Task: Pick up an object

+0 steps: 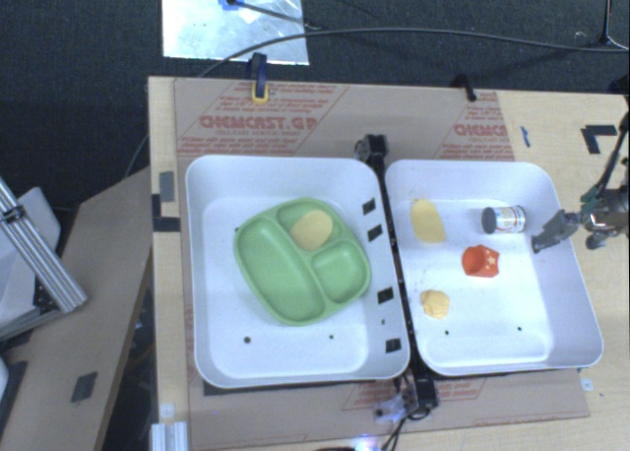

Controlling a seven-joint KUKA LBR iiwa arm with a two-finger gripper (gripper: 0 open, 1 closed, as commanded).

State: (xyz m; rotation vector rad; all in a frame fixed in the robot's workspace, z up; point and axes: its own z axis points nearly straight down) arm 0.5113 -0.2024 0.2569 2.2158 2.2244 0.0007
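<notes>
- So, two white bins: left bin [212,272] with one green divided plate [295,262] carrying one yellow lump [313,229].
- Right bin [551,331]: one pale yellow piece [427,221], one small can [504,219] (lying down), one orange-red object [480,261], one yellow ball [435,302].
- Gripper [553,232] over right bin's right edge, near the can; can't tell its opening, nothing visibly held.

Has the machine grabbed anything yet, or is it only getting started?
It looks like an early stage. Nothing is lifted: the small can, the red piece and two yellow pieces all lie in the right bin. The gripper hangs at that bin's right rim, beside the can, touching nothing I can see. The actual reach, grab and lift remain.
</notes>
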